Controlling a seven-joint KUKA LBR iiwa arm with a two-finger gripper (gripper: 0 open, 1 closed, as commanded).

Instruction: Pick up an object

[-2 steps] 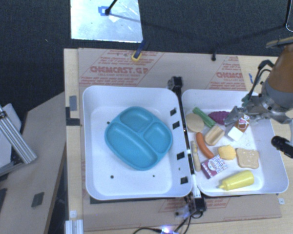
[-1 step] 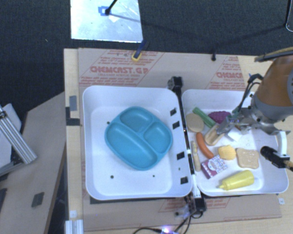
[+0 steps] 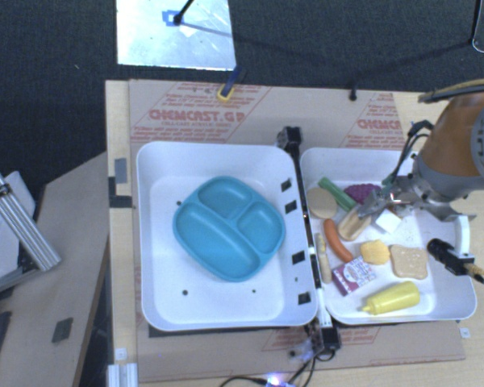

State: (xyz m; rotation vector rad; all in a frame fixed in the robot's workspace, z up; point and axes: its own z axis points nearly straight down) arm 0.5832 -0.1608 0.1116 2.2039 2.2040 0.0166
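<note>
Printed in red on the brown cardboard sheet (image 3: 195, 111) under the bins: "CHEMCAST GP", once behind the left bin (image 3: 157, 240), again, partly cut off, behind the right bin (image 3: 460, 297). Some print on the small maroon packet (image 3: 355, 276) too, but too small to read.

In the left bin, a smooth blue plastic plate (image 3: 228, 227) with three compartments, rounded at the corners, lying flat.

In the right bin, a cluster of toy foods: a yellow mustard bottle (image 3: 392, 298) lying on its side, long axis roughly left to right, tip toward the maroon packet; an orange hot dog sausage (image 3: 336, 239) running diagonally from upper left to lower right; a tan slice of bread (image 3: 409, 261); a yellow rounded piece (image 3: 375, 252); a green stick (image 3: 336, 193); a purple bunch (image 3: 362, 193); a pale tan disc (image 3: 321, 204).

Gripper (image 3: 381, 206) low over the upper middle of the right bin, just above a pale bun-like piece (image 3: 353, 226). Fingers apparently close together, though cannot tell for certain whether anything sits between them.
</note>
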